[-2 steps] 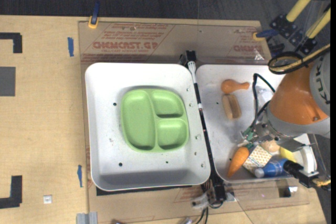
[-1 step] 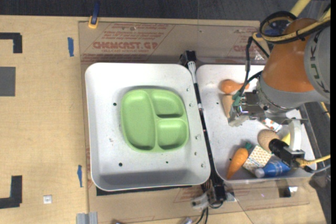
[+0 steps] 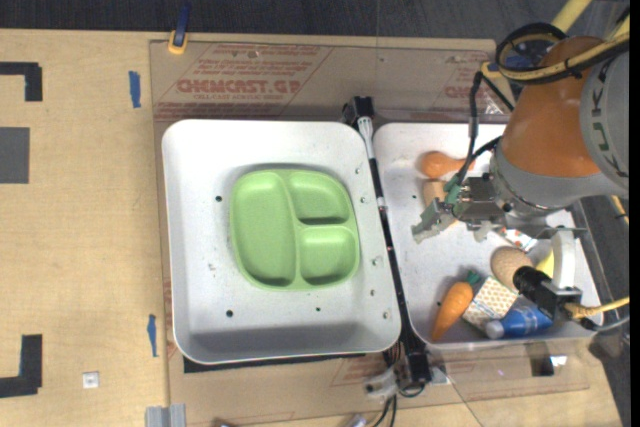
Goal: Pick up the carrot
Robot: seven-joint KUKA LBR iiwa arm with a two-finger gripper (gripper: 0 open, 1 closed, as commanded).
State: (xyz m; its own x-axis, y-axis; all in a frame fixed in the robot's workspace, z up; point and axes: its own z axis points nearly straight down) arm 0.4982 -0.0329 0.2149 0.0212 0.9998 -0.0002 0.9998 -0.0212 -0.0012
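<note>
Hovering over the upper middle of the right bin (image 3: 400, 215), the jaws (image 3: 432, 218) hang from the grey arm (image 3: 560, 130) with nothing between them, and whether they stand open or closed I cannot tell from this slanted view. The carrot (image 3: 452, 306) lies well apart from them, down near the bin's front edge, tilted with its green top up and to the right and its tip pointing toward the front wall. To do the reach well, I judge the jaws should travel down the bin toward the viewer and turn so that they close across the carrot's thick orange middle, not along its length. Room is tight there: a patterned packet (image 3: 493, 299) sits just beside the carrot on the right, with a blue bottle (image 3: 520, 322) and a tan egg-like piece (image 3: 510, 264) close behind, so the right-hand side could catch on clutter. The left side of the carrot is freer, with bare bin floor toward the dividing wall. The left bin (image 3: 190, 215) carries a green divided plate (image 3: 294, 227) and plays no part. An orange piece (image 3: 438, 163) lies near the back wall.
</note>
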